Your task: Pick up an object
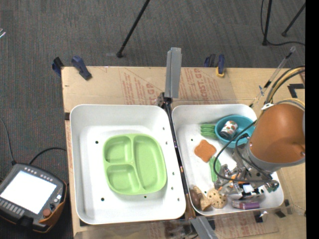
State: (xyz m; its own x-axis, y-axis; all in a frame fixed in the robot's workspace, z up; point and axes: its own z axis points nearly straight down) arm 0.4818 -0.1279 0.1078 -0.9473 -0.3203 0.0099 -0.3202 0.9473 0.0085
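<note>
My gripper hangs low over the near right part of the right bin, under the arm's orange band. Right beneath and around it lie several small objects: a tan holed block, a brown lump, a purple piece and a green stick. An orange flat piece lies to the gripper's left. Further back a teal bowl holds a small round thing, partly hidden by the arm. I see nothing clearly held.
The left bin holds a green divided plate. A grey post stands at the back between the bins. A handheld screen lies at the bench's lower left.
</note>
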